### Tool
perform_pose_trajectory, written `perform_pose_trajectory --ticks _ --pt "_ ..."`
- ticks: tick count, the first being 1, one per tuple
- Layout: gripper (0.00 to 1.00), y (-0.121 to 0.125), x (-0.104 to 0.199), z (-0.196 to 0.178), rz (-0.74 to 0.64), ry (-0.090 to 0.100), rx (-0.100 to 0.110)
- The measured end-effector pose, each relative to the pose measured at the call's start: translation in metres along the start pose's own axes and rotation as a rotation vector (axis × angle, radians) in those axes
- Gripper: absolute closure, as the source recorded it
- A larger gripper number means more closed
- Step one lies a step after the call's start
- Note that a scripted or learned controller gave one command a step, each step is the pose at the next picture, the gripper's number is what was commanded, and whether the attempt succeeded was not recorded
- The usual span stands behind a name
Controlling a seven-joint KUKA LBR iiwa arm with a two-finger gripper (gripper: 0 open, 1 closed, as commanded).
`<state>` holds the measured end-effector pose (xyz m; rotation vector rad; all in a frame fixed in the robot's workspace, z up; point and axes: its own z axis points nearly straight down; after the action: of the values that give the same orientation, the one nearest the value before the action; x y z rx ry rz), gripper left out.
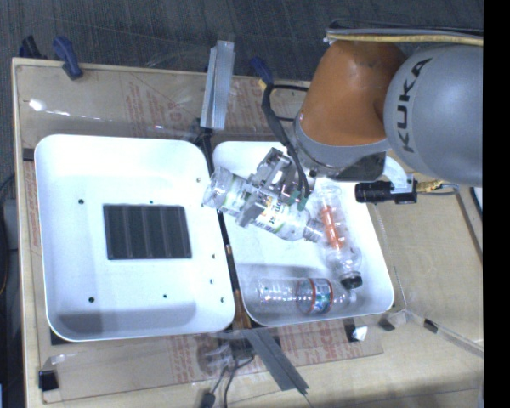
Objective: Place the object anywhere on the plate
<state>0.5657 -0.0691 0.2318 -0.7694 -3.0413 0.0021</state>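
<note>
Over the right bin point(376, 300), a clear bottle point(259, 204) is seen clamped in the gripper point(276, 185); next, carrying left to the dark plate point(147, 231) is judged needed.

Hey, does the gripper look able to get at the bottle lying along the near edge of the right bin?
Probably yes. That bottle lies by itself with nothing on top, and the gripper is just above it in the same bin, over another bottle.

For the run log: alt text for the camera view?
The grey arm's gripper is low over the right bin, at a clear plastic bottle among two more. The left bin holds a dark ridged plate.
</note>
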Motion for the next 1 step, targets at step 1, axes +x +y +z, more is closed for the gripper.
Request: perform_pose_trajectory --ticks 1 --pt "1.00 0.0589 0.0303 0.0409 -0.372 0.000 0.000"
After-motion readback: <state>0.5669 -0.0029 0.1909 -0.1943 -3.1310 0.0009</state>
